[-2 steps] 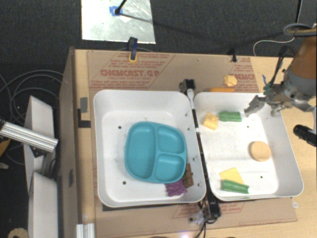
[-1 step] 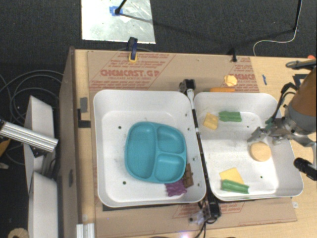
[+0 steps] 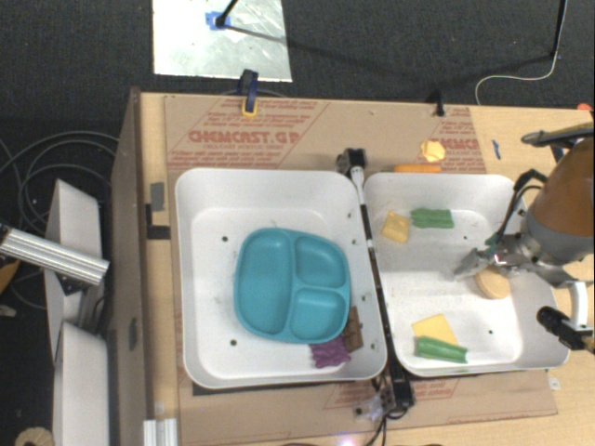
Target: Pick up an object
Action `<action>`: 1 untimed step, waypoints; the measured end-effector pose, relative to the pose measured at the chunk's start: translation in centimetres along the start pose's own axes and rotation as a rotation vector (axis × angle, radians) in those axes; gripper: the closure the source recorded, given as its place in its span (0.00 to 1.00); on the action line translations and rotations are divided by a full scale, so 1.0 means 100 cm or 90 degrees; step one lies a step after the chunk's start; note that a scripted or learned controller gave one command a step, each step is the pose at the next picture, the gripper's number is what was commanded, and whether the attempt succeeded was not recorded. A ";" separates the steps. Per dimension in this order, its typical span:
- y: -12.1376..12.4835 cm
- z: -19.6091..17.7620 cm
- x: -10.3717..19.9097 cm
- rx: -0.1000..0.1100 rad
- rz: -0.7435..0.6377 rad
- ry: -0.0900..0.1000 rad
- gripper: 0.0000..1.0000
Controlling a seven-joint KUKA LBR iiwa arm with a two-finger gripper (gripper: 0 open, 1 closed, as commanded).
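Cardboard-covered desk carries two white bins; in the right bin the gripper is seen with fingers spread, nothing between them, just beside a tan round piece. A centred, vertical descent would be advised. Yellow wedge and green pieces lie apart; a teal plate occupies the left bin

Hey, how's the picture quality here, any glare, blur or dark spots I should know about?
Camera view: even, soft lighting on both white bins; the shiny silver sheet at the top shows glare; the grey arm's hand looks slightly blurred over the right bin, beside the round tan disc; the teal divided plate is sharp; the surrounding floor is dark.
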State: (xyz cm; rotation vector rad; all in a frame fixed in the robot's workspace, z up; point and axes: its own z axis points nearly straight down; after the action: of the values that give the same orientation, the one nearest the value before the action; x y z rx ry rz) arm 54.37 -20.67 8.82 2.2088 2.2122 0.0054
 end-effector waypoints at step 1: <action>-0.002 -0.008 0.002 0.005 0.000 0.004 1.00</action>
State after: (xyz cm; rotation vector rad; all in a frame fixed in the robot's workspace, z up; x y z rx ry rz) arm 54.19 -20.48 9.59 2.2152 2.2193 0.0038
